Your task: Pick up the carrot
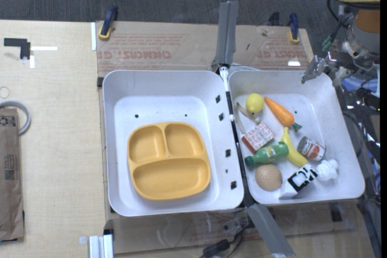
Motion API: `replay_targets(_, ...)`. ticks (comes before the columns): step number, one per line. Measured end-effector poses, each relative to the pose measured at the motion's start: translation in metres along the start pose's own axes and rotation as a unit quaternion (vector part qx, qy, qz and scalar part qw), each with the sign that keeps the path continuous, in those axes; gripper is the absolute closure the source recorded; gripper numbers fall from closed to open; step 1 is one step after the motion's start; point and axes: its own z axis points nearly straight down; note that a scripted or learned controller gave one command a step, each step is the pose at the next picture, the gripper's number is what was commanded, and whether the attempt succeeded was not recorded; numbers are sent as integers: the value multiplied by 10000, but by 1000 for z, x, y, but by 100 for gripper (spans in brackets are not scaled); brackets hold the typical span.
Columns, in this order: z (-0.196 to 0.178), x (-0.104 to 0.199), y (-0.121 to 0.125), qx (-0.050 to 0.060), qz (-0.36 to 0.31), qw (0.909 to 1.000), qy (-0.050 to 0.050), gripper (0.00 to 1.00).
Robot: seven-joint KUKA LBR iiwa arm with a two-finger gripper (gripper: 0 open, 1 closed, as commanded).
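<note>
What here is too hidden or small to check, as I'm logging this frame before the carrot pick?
- Hand: small and blurred at the right bin's far corner; its state is unclear.
- Arm: cut off by the view's top right edge.
- Can: label too small to read.
- Banana: partly under the green bottle.
- Carrot: lies in full view.

The arm [363, 15] at two o'clock is cut off by the right edge, and its tool [314, 69] is too small and blurred to read. At nine o'clock, a brown paper bag [9, 178] runs off the left edge. The can [311, 148] label is perhaps printed, but illegible.
</note>
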Motion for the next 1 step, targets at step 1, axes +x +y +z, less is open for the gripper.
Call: replay_targets(1,99,43,-84,16,369,9993,8,0)
